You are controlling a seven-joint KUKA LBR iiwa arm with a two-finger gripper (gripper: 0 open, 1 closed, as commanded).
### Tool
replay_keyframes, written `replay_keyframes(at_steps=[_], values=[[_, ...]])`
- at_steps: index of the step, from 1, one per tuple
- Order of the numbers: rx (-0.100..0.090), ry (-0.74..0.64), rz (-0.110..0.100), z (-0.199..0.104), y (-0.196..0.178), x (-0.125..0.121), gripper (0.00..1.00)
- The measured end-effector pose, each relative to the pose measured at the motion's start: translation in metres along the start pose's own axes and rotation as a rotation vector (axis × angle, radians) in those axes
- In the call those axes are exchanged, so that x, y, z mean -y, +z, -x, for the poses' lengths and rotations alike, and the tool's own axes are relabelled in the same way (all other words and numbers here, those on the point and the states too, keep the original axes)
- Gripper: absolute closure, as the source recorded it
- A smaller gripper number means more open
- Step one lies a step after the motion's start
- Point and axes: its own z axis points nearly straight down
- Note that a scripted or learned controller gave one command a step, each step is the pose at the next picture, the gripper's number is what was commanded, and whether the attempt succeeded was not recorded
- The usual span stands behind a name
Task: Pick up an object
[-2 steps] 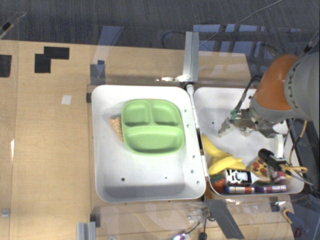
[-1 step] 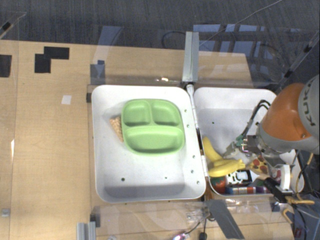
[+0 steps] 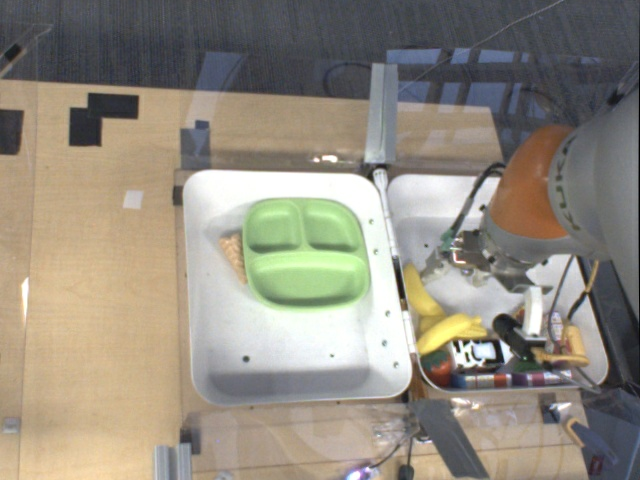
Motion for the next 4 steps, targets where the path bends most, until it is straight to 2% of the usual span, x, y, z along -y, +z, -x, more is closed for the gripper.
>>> replay_keyframes(at_steps=[1,2,3,4], values=[[-0.002,0.100,-0.008,0.007,0.002,-0.033,0.00],[-0.002,0.121,-0.004,0.016,-0.001,0.044,0.00],[0.002,-0.072,0.000,0.061,-0.004,0.063,0.00],[0.000,-0.073,0.006,0.059,-0.015,0.060,1.00]])
